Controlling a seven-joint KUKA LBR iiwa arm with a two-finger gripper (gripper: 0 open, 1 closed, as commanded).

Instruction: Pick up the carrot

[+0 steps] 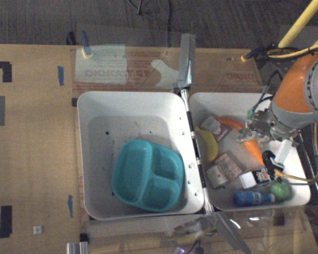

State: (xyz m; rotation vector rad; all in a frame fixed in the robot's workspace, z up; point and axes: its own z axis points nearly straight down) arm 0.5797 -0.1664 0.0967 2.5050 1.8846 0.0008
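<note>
Carrot lies in the right bin, toward its right-middle, an orange taper w/ its long axis running diagonal: thick end up-left near the gripper, tip pointing down-right toward the near-right corner. Gripper hangs at the carrot's upper end, right over or against it; can't tell from this slant whether it's touching, and can't tell how the gripper is set, since the wrist hardware hides that. So no claim of a hold. Arm comes in from the right w/ its orange band above the wrist. The relation that matters: carrot body extends down-right from the gripper, so the gripper looks off-centre, sitting at one end rather than mid-length. My guess is a grasp wants the closing direction across the diagonal, and a shift down-right along it. Clutter is close: banana to the left, a second orange thing just far-left, small packets nearer, blue bottle and green ball at the near edge. Left bin holds a teal tray.
</note>
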